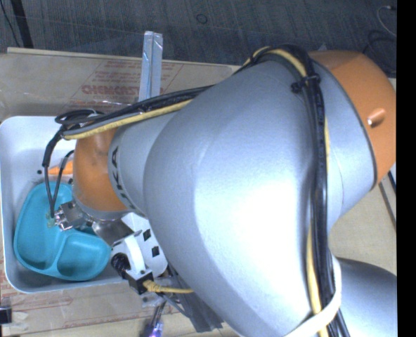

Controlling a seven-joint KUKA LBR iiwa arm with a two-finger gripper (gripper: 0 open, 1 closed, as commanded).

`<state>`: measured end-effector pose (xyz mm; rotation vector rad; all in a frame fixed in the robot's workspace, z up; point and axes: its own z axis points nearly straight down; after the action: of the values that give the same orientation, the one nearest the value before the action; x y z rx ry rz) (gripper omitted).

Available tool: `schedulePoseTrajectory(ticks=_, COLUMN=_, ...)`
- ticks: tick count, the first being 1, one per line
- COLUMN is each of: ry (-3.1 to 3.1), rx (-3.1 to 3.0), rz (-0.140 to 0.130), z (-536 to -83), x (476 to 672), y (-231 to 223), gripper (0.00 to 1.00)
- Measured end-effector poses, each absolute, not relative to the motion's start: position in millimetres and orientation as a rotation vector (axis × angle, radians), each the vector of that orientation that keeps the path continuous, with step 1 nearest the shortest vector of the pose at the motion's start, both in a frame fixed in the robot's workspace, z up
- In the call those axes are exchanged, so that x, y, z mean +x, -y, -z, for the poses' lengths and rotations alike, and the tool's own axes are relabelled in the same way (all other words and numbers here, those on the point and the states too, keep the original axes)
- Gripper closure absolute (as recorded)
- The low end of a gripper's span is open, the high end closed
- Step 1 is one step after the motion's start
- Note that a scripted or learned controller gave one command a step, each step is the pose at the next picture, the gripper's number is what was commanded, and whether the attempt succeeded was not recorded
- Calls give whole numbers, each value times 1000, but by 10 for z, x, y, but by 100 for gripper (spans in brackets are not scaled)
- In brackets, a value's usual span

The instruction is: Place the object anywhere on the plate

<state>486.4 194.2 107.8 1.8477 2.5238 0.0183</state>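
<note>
A turquoise divided plate [50, 241] lies in the left white bin [11, 153], near its front left corner. The grey arm reaches across from the right and covers most of the bench. Its orange wrist band [95, 174] and white wrist housing [141, 248] hang right over the plate's right side. The gripper itself is hidden beneath the wrist. A small orange strip [57, 168] peeks out just behind the plate, next to the wrist; I cannot tell what it belongs to.
Black cables [53, 153] loop from the arm down over the plate's rear. An upright metal post [152, 65] stands behind the left bin. The bench's wooden board [67, 72] shows beyond the bin's far wall.
</note>
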Motion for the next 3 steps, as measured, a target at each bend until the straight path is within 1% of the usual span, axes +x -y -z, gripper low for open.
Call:
schedulePoseTrajectory(ticks=1, ry=-2811, rx=1406, rz=3, z=-1528, x=5351, y=-1343, gripper=100)
schedulePoseTrajectory(ticks=2, ry=-2758, rx=1459, rz=-12, z=-1020, x=5000, y=-1985, gripper=100)
schedulePoseTrajectory(ticks=3, ry=-2934, rx=1120, rz=0, z=-1903, x=4881, y=-1406, gripper=100)
